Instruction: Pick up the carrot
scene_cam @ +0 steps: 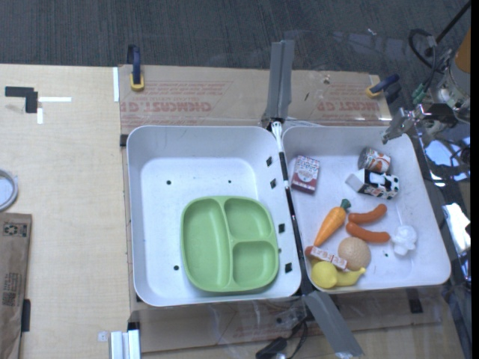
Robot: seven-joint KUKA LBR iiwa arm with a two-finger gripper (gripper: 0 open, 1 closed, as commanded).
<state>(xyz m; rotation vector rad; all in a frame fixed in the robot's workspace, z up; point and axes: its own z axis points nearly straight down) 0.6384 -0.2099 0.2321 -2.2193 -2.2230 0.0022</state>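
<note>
Cardboard (224, 96) behind the bins shows backwards red letters, the carrot (330, 224) lies in the right bin (419, 200) beside two sausages (368, 224), and the gripper (397, 126) hangs over the far rim, holding nothing.

Single fixed cam, mounted high over the bench, looking down at a slant on two white bins side by side. The divider (280, 88) between the bins sits just right of frame centre and serves as anchor: left bin (150, 200) w/ green tray (228, 242) falls to its left, right bin (419, 200) w/ toy food to its right. Dark floor runs beyond the divider's far end, at frame top. Wide shot, far enough back to take in both bins whole plus bench wood well left of the divider.
</note>
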